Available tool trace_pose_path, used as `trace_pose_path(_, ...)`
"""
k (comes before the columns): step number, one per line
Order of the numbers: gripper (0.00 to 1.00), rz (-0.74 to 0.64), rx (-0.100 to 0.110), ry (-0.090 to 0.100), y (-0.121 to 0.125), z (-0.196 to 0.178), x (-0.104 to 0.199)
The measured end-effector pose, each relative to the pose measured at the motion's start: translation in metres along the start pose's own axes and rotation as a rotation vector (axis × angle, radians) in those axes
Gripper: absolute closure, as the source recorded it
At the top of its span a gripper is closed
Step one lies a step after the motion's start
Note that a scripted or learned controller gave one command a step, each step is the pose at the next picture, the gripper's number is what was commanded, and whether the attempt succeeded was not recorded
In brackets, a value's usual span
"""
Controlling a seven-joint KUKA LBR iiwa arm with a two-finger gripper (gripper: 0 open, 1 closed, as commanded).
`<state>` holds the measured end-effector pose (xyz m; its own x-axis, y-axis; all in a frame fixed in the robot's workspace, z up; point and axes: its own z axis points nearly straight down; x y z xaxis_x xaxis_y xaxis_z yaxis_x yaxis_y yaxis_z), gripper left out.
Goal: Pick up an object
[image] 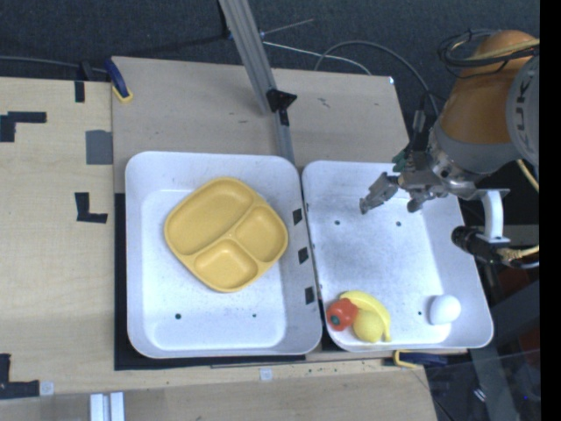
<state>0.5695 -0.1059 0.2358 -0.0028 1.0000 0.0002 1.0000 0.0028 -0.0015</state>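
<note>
The gripper [391,197] hangs over the far part of the right bin [377,261], fingers spread and holding nothing. Fruit [359,316], yellow with a red piece, lies at that bin's near edge, a white ball [443,309] to its right. A yellow tray [226,233] sits in the left bin [149,323]

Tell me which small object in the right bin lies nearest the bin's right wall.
The small white ball. It sits alone by the right wall of the right white bin, while the yellow banana-shaped toy and red toy lie together near the bin's front-left corner.
</note>
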Motion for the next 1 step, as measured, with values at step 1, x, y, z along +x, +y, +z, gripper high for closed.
trace_pose_path(1, 0.0, 0.0, 0.0, 0.0, 0.0, -0.0001, -0.0001)
